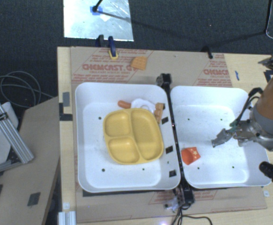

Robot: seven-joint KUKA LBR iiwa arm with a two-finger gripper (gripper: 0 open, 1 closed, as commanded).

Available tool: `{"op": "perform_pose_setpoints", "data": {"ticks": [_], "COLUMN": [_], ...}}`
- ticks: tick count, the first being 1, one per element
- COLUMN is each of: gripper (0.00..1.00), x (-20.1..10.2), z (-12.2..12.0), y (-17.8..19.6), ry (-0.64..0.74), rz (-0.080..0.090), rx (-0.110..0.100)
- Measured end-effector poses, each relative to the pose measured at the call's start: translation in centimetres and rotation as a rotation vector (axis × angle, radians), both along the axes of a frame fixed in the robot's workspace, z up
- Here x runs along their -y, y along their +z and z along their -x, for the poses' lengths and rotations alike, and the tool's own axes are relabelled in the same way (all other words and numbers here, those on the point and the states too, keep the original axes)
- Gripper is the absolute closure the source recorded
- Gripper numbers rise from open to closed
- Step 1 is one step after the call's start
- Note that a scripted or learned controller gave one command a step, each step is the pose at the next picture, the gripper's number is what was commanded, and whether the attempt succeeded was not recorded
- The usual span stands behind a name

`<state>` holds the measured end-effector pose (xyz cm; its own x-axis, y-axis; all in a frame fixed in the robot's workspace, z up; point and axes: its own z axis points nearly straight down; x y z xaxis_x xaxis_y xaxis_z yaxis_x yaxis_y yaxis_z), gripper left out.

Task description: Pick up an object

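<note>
In the right-hand shallow white bin (207,92), close to its left wall and toward the near edge: a small orange-red flat piece (190,154); lies flat on the bin floor, apart from the wall; roughly wedge-shaped, broader at the far end and narrowing toward the near left, so long axis runs about far-right to near-left; too small to say more of its shape.

Two-finger gripper (219,140) on the grey arm, reaching in from the right over the same bin; tip pointing left, to the right of the orange-red piece and a little farther back, near it but not touching; nothing seen in its grasp; open or closed: cannot tell at this size.

In the left-hand shallow white bin (87,125): a yellow plastic plate with three compartments (132,137), sitting about mid-bin, slightly rotated; compartments bare. Just beyond the plate's far rim: a short orange sausage-shaped item (124,104), lying left to right; a white rounded item (143,104) beside it, touching the plate's rim; a small tan block (159,111) at the plate's far right corner, near the bin's right wall.
</note>
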<state>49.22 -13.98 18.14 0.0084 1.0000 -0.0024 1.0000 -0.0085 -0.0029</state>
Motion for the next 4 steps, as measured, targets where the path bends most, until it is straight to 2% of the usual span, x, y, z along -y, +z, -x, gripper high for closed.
{"op": "perform_pose_setpoints", "data": {"ticks": [1, 2, 3, 4], "gripper": [0.00, 0.00, 0.00, 0.00], "x": [7.3, -1.2, 7.1, -3.3], "z": [0.5, -0.1, 0.6, -0.8], "y": [10.0, 27.6, 28.9, 29.8], "ry": [0.003, 0.021, 0.003, 0.023], "rz": [0.007, 0.000, 0.003, -0.003], "rx": [0.015, 0.026, 0.010, 0.008]}}
